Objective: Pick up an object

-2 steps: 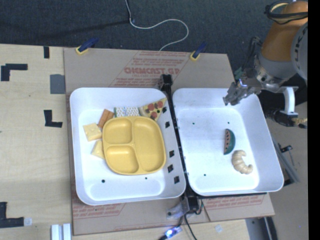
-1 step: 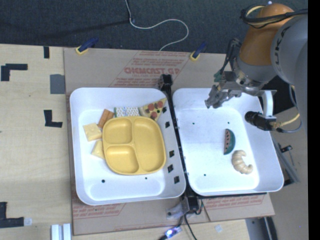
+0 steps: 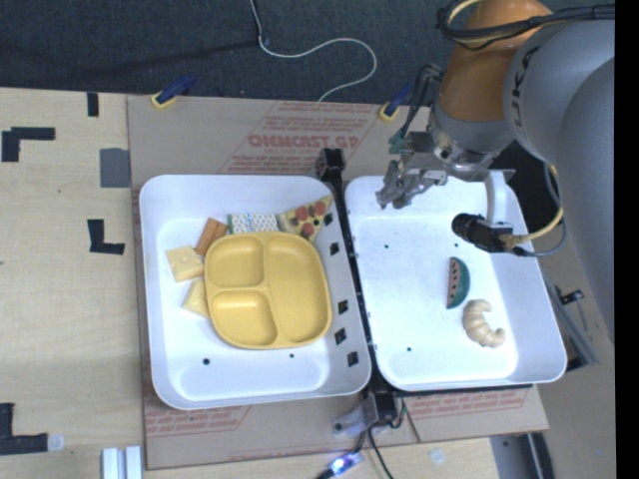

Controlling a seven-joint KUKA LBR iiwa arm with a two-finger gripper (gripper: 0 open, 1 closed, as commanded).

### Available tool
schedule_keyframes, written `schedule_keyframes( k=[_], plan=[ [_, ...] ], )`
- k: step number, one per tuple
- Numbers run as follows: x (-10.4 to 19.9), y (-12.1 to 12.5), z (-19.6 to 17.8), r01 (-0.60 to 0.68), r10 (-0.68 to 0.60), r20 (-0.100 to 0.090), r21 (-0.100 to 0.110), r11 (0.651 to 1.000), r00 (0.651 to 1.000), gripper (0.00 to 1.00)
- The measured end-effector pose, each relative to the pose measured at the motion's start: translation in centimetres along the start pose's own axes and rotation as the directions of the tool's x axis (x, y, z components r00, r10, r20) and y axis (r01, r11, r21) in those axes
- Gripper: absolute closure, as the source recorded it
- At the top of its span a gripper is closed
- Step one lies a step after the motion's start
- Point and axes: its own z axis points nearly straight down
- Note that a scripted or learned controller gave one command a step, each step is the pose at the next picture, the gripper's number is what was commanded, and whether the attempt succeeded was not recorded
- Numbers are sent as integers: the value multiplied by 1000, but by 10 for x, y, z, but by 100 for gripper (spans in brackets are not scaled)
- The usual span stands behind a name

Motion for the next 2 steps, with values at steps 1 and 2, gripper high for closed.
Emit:
schedule_keyframes(
  k=[1, 2],
  plan=[
    [61, 3, -6, 2, -2, 0, 0, 1000, 1000, 100],
    [117, 5, 1, -1, 1, 2, 1, 1000, 1000, 100]
  ],
)
